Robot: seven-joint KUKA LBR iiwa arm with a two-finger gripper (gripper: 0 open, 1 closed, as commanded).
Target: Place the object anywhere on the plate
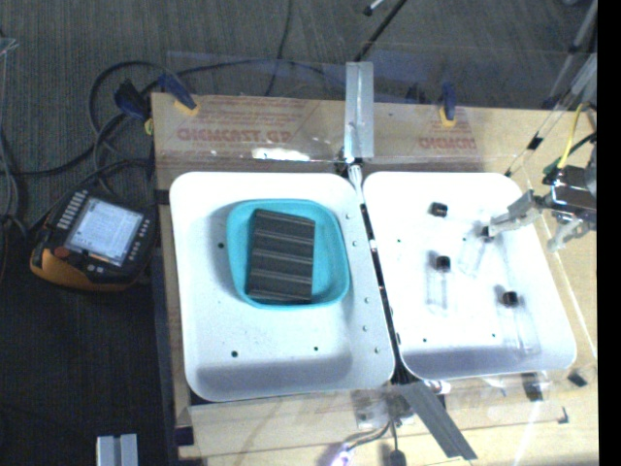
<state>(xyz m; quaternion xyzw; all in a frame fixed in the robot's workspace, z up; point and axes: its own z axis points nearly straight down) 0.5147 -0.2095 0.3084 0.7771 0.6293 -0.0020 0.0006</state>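
Two bins: I see the dark ridged block [282, 255] lying on the teal plate [335, 260] in the left bin [194, 289]; the gripper [568, 197], at the right edge, is too blurred to judge.

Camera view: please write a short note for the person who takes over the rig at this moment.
Claw: at the right side of the right bin; open or shut is unclear.
Things: the dark ribbed block lies flat on the teal plate in the left bin.
Done: the block appears placed.
Left: probably nothing; only confirm.
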